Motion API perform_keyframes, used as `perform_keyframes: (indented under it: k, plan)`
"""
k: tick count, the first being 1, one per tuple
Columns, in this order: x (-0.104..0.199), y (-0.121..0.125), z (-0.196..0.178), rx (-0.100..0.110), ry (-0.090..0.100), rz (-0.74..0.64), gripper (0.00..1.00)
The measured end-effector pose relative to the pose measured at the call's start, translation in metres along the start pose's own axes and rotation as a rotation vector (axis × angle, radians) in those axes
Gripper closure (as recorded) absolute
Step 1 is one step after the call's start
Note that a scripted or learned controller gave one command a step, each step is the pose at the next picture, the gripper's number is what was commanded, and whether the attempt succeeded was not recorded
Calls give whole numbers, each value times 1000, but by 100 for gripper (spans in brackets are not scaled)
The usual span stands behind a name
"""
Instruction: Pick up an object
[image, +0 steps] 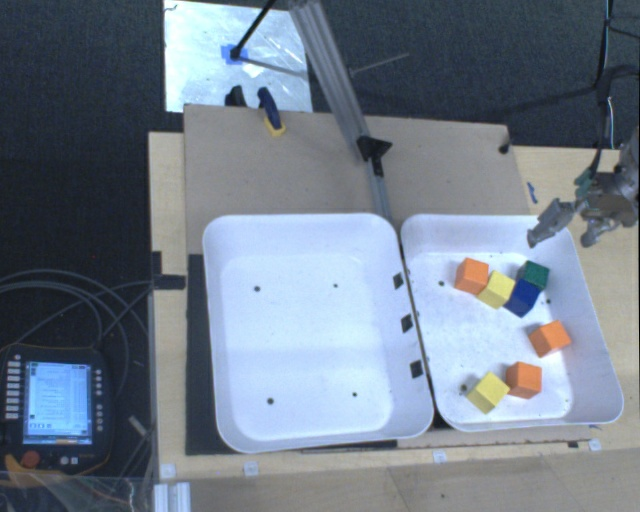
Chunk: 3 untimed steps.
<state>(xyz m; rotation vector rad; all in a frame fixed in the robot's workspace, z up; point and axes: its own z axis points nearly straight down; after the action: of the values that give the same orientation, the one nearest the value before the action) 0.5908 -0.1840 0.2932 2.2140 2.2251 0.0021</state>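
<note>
The right bin (590, 330) holds several small cubes. An orange cube (472, 275), a yellow cube (495, 290), a blue cube (522, 297) and a green cube (535, 274) cluster near its far side. Another orange cube (549, 338) lies alone to the right. An orange cube (523, 379) and a yellow cube (488, 391) sit close together near the front. My gripper (570, 227) hangs above the bin's far right corner, its two fingers spread apart with nothing between them.
The left bin (225, 300) lies beside the right one, with black clips along the shared rim. A grey pole (335, 80) slants across the back of the bench. A teach pendant (55, 405) lies at the lower left.
</note>
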Motion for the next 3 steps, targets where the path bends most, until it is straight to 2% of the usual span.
perform_keyframes:
  k: [1, 2, 3]
  plan:
    - [0, 0, 0, 0, 0, 0, 0]
    - [-3, -8, 46, 4, 0, 3, 0]
    - [-3, -5, 87, 4, 1, 2, 0]
